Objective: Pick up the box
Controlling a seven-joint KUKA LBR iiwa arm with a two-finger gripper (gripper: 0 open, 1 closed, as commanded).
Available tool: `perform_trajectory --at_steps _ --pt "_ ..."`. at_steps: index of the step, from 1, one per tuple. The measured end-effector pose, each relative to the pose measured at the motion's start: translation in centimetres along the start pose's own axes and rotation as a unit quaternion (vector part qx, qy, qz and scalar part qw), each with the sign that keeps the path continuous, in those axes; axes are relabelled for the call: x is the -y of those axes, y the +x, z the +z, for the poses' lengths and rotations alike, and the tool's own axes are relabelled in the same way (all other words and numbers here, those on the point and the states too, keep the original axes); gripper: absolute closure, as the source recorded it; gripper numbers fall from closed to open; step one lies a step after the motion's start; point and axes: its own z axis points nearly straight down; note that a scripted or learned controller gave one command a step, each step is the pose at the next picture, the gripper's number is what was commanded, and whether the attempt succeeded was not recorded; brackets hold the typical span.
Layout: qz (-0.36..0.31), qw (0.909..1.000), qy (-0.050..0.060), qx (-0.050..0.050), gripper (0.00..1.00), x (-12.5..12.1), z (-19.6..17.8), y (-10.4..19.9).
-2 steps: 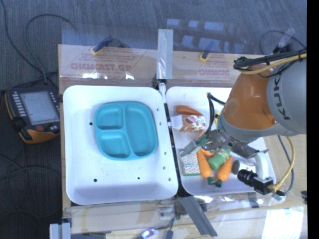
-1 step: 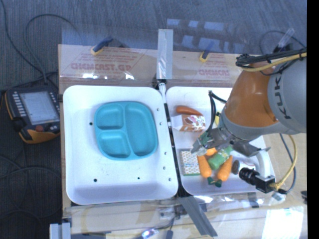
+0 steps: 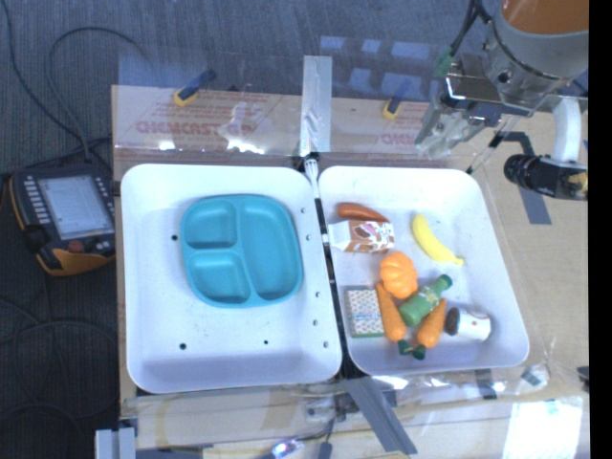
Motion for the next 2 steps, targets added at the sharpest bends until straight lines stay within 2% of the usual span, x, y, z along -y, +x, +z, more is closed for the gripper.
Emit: perform_trajectory --at_steps 1,2 --pt "0.026 0.9997 0.001 0.000 1.00 -5.3 6.1 6.5" --pt "0.051 0.9987 0.001 0.000 1.00 -3.1 1.3 9.8"
